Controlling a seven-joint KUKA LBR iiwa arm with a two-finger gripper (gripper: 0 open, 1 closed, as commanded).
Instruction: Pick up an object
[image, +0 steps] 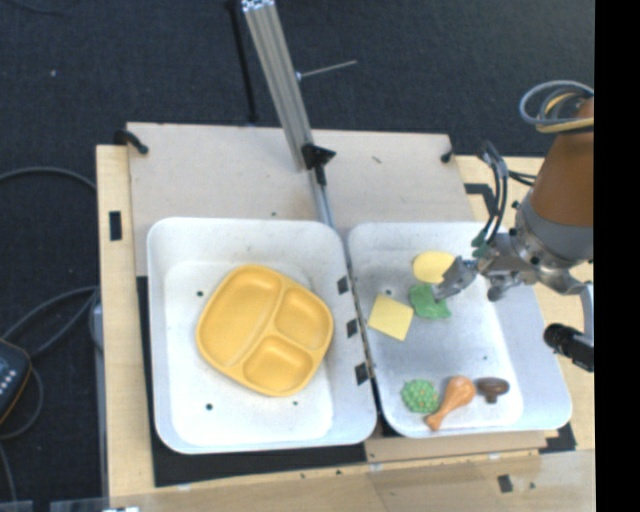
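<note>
two white bins sat side by side on the table (250, 170). the gripper (478, 279) hung over the right bin (520, 345), fingers spread apart and holding nothing, one fingertip just beside the green leafy piece (430, 303) under the yellow lemon-like piece (433, 266).

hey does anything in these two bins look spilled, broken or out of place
Nothing stands out. The yellow divided plastic plate lies flat in the left white bin, merely turned at an angle. The toy foods in the right white bin lie loose and apart, none spilled over the rim, none visibly damaged.
</note>
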